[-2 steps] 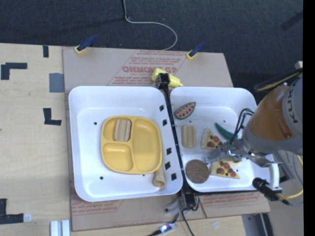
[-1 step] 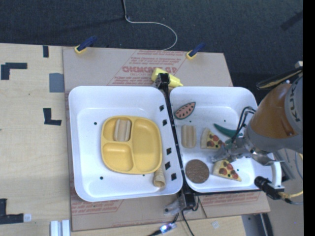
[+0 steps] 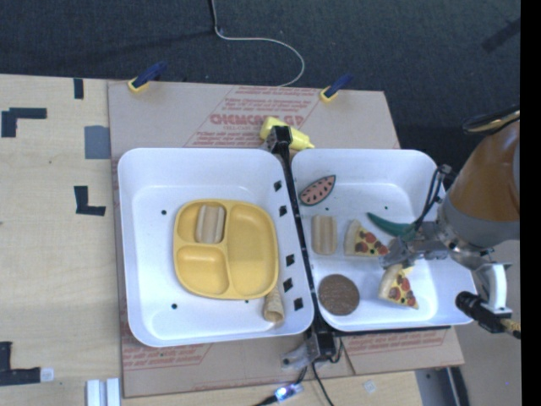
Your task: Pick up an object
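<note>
Gripper hangs low between the two pizza slices in the right bin, can't tell its state, so I'd guess it's mid-grab and needs a clean lift next.

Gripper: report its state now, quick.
Gripper: low in the right bin, above the lower pizza slice and beside the teal piece; open or shut cannot be told.

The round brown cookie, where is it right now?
The round brown cookie lies in the right white bin, near its front-left corner, below the tan bread piece and left of a pizza slice.
</note>
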Tool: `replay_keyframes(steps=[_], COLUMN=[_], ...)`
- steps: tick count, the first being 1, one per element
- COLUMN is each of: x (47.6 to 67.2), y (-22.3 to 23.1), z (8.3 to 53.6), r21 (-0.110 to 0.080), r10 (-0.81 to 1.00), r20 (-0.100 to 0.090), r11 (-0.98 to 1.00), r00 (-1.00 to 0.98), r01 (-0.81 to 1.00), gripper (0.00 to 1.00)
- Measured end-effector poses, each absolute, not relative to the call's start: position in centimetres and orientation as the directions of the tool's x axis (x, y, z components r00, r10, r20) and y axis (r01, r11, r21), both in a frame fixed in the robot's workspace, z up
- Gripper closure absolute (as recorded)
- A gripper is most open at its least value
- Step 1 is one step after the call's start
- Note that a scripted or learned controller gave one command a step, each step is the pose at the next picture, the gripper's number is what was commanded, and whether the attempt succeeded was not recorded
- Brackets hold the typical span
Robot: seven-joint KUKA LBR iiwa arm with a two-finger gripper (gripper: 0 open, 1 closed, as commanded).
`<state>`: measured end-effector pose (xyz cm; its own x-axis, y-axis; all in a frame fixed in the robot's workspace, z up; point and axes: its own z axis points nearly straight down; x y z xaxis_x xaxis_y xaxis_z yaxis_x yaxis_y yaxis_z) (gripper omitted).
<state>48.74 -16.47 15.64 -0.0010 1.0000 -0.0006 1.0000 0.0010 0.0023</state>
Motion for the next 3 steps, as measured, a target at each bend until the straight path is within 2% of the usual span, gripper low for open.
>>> replay_keyframes(steps=[2, 3], x=[49.0, 51.5], y=[-16.8, -12.7], z=[22.5, 23.3], r21=[0.001, -0.001], r10=[1.0, 1.0], r20=[0.0, 0.001], r11=[0.001, 0.004], r00=[-0.001, -0.004], r01=[1.0, 1.0], gripper=[1.0, 1.0])
